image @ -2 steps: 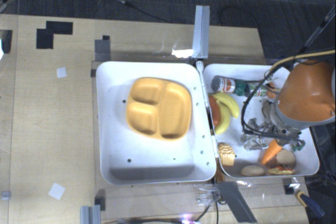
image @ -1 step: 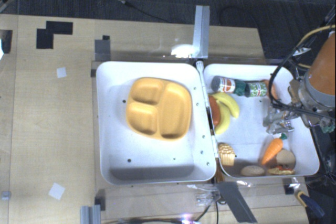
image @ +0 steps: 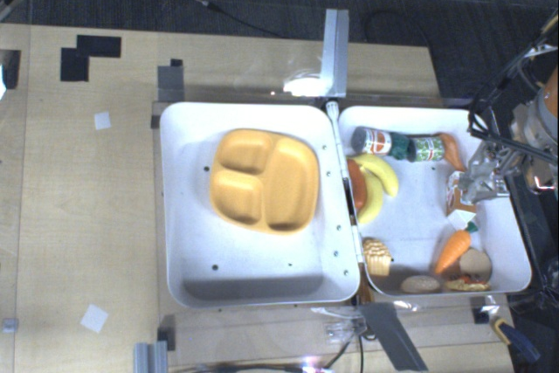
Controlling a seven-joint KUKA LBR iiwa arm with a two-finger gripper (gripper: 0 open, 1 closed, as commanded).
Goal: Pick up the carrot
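Pale wood worktop (image: 87, 214) carrying two white bins, dark floor behind. Left bin (image: 188, 275): just a yellow divided plate (image: 265, 190), with plenty of open room. Right bin (image: 511, 271): crowded with banana (image: 377, 188), can (image: 376, 140), bottle (image: 425, 148), cracker-like piece (image: 377, 255). Carrot (image: 452, 249) lying near the lower right corner, green top up, tip down, touching a brownish round item (image: 476, 262). Probably light, stiff, smooth plastic, tapered; best taken across the thick upper body. Little slack toward wall and neighbours. End effector (image: 476, 183) hovering just above the carrot; spread or pressed together, cannot tell.
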